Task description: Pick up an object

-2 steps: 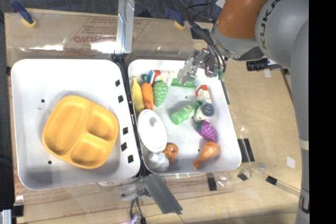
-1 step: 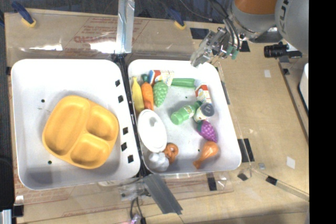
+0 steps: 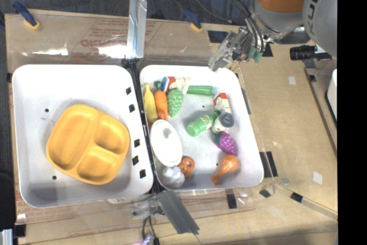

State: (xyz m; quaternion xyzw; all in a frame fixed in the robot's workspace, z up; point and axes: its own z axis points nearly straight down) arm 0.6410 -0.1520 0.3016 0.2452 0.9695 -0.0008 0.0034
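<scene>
The tool [image 3: 221,61] hovers over the right bin's [image 3: 250,164] far rim, apparently open and holding nothing; near it a green cylinder [image 3: 199,89] lies lengthwise left-right.

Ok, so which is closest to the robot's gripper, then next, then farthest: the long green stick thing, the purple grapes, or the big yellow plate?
Measured from the gripper, above the right bin's top right corner:
1. The long green stick, at the top of the right bin, just below the gripper.
2. The purple grapes, lower down on the right side of that bin.
3. The big yellow plate, far off in the left bin.
</scene>
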